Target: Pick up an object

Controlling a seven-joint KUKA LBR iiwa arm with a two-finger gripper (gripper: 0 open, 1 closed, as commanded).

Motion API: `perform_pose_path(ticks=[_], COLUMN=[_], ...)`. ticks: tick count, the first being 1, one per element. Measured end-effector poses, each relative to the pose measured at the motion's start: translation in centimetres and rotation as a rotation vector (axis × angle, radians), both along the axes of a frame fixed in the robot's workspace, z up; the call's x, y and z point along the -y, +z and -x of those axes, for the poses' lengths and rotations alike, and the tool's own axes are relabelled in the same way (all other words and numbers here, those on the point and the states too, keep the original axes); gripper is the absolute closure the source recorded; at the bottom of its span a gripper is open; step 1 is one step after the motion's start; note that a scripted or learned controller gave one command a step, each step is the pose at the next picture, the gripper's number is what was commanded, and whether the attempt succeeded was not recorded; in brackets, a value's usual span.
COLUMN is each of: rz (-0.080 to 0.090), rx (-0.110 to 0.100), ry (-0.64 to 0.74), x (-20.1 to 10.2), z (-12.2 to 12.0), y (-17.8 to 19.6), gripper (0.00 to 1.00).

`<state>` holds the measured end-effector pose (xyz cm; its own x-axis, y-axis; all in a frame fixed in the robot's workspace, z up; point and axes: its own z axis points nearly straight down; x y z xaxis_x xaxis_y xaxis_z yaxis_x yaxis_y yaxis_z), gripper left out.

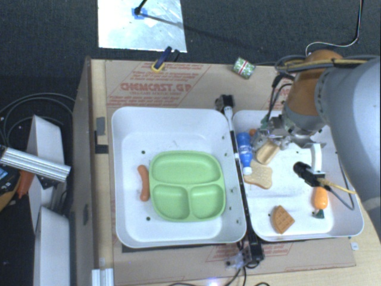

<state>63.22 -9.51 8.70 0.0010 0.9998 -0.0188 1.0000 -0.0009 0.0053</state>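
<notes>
The arm (351,118) crowds the right bin (351,222), so a swing could sweep loose pieces about. Its pincer (269,140) hangs low over a tan block (266,154) near the divider; I cannot tell whether it is open or gripping. A slanted pinch might squirt the block toward the blue bottle (244,146) or toast (258,177). The cardboard-topped bench (156,82) sits on dark carpet; the left bin (128,136) holds a green tray (187,185) and sausage (143,182).

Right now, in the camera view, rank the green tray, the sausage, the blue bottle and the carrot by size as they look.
1. green tray
2. sausage and blue bottle, about alike
3. carrot, smallest
</notes>
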Motion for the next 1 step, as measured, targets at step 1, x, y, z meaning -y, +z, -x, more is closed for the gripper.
perform_pose_path(ticks=[1], rz=[-0.010], rx=[0.002], ry=[0.007], x=[-0.60], z=[-0.16], y=[1.01], gripper=[1.00])
